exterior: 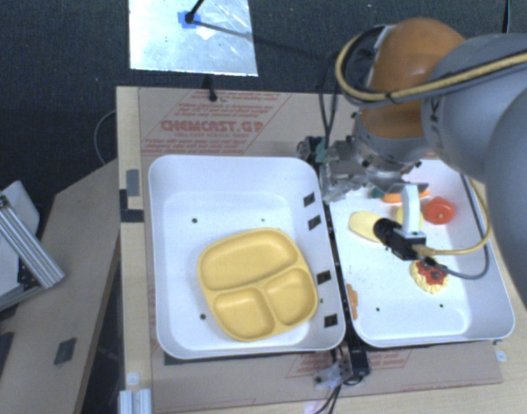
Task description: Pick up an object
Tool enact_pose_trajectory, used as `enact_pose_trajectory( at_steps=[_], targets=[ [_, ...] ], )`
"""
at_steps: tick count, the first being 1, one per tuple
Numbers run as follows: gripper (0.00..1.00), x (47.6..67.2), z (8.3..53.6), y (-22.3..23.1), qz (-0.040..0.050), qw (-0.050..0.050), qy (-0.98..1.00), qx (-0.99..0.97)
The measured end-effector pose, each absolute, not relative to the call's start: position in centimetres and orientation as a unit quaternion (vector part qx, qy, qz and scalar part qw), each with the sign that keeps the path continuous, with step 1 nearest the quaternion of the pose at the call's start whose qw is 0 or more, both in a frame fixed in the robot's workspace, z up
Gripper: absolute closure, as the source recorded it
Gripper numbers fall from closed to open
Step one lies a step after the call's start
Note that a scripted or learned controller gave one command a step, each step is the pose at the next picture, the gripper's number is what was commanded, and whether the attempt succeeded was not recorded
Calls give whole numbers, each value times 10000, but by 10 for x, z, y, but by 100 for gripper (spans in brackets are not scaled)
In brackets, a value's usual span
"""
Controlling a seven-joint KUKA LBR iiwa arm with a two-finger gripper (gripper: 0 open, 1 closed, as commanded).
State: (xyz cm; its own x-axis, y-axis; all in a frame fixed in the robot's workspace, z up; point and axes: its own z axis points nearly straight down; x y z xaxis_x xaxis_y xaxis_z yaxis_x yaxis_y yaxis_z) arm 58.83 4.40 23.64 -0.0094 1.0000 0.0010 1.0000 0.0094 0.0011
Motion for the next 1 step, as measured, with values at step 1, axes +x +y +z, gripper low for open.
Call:
enact_pose_trajectory(
  at_steps=[1],
  targets=[
    [100, 612, 230, 95, 16, 9, 7104, 7038]
  ],
)
